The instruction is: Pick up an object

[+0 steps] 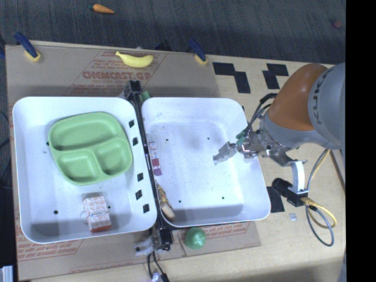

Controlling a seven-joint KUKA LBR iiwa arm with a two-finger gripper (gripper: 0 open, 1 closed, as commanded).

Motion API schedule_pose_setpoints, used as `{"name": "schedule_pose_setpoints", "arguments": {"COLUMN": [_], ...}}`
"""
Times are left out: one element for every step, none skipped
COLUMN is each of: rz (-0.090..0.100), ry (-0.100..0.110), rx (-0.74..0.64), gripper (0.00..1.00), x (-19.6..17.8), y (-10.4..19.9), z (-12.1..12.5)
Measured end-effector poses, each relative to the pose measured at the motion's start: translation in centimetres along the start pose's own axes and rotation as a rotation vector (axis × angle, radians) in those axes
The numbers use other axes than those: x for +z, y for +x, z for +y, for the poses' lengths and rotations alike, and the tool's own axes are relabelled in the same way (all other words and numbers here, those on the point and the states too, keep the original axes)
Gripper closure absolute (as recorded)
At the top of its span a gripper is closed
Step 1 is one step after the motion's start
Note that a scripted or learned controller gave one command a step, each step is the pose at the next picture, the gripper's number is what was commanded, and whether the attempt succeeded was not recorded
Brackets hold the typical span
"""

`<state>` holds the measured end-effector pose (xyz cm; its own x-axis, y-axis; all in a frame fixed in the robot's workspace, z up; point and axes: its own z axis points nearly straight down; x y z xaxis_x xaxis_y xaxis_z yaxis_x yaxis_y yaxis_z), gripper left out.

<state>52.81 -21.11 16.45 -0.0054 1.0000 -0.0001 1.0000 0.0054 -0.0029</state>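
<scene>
Pick not yet made — I see nothing between the fingers.

My gripper [225, 153] hangs over the right bin [194, 213], near its right wall, fingers looking clenched on air. Candidates sit in the left bin [23, 157]: green tray [89, 147] and small carton [96, 212]. Green ball [195, 238] and banana [134, 58] lie outside. Whole grasp remains.

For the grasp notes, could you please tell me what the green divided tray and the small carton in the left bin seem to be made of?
Green divided tray: probably moulded plastic, matte, with smooth rounded compartments. Small carton: likely printed cardboard, with creased, dented edges.
</scene>
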Motion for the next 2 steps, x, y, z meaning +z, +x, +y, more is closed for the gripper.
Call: {"name": "schedule_pose_setpoints", "arguments": {"rz": [0.001, 0.001], "ry": [0.003, -0.003], "rx": [-0.002, 0.001], "gripper": [0.0, 0.0], "x": [5.5, 1.8], "y": [0.0, 0.0], "z": [2.7, 8.5]}}
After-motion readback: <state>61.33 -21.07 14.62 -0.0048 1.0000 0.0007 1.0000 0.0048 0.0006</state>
